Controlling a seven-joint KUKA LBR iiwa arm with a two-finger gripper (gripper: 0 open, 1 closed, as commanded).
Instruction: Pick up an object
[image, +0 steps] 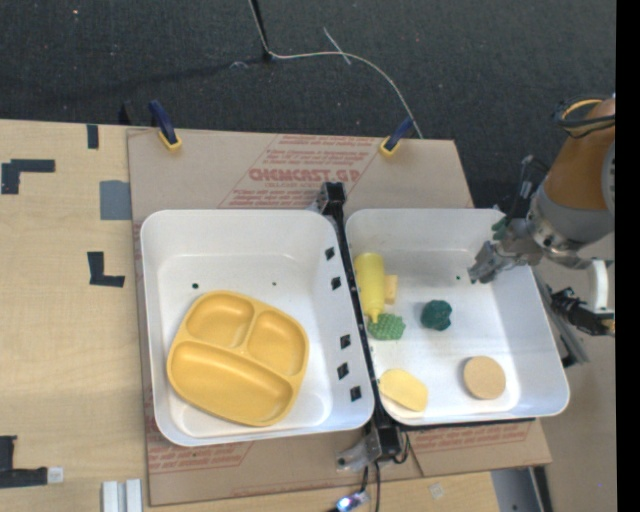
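Camera view: the gripper (487, 268) is hanging over the far right corner of the right bin (520, 330), its fingers pointing down-left; whether they are spread or closed cannot be told. Nothing is showing between them. In this bin a yellow bottle (370, 282) is lying by the left wall, with a green leafy piece (386, 326) touching its near end, a dark green lump (436, 315) mid-bin, and a pale yellow wedge (404, 389) and tan disc (484, 378) near the front. The left bin (180, 240) is holding a yellow divided plate (237, 356)
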